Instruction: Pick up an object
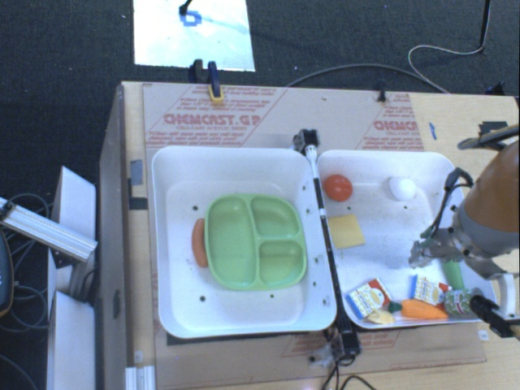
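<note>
1. Worktop [268,108]: a brown board with red print, carrying two shallow white bins side by side; dark carpet lies around it.
2. Left bin [175,242]: holds a green divided plate [256,242] with three compartments, lying flat near the bin's middle. An orange sausage-shaped piece [199,243] lies just beside the plate's left edge, partly tucked against it.
3. Right bin [382,234]: holds the loose items that are candidates for picking up.
   - A red tomato-like ball [338,188] lies near the upper left corner.
   - A white egg-like object [401,188] lies near the upper wall, well apart from the ball.
   - A yellow flat square [347,231], like a cheese slice, lies below the ball, close to the left wall.
   - A small printed packet [367,297] rests near the lower wall, with a pale yellow piece [379,318] just below it.
   - An orange carrot [424,309] lies along the lower wall, just beside a second blue-and-white packet [426,288].
   - A green object [453,273] lies at the lower right, partly covered by the arm.
4. Arm [496,210]: reaches in from the right, its orange band above the right bin's right edge.
5. Gripper [435,250]: low over the right side of the right bin, just above the second packet and beside the green object. Whether the jaws are released or clenched cannot be told; nothing is seen between them.
</note>
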### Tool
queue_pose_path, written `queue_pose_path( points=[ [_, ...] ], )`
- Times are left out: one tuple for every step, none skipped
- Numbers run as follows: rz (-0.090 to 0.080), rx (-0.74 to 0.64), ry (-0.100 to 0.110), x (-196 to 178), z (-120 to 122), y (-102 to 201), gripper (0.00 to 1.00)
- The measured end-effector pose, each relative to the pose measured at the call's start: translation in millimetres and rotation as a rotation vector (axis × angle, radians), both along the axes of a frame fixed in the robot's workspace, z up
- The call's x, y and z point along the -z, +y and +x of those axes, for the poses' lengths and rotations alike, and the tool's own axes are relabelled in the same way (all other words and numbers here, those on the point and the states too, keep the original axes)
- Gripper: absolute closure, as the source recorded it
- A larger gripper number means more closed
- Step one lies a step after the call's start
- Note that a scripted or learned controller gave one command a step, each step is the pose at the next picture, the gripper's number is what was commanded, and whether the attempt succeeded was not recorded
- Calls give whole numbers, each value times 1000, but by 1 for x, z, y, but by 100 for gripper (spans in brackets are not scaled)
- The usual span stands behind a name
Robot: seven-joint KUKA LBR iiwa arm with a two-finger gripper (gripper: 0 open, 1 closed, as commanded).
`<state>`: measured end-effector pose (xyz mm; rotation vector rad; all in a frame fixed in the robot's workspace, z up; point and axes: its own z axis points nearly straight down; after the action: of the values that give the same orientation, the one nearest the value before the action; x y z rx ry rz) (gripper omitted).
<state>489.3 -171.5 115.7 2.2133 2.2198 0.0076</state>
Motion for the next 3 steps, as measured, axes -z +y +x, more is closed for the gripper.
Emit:
queue_pose_path(
  points=[
    [0,0,0,0,0,0,0],
    [-1,3,4,-85,-2,-36,0],
    [2,0,6,31,-2,38,0]
  ],
)
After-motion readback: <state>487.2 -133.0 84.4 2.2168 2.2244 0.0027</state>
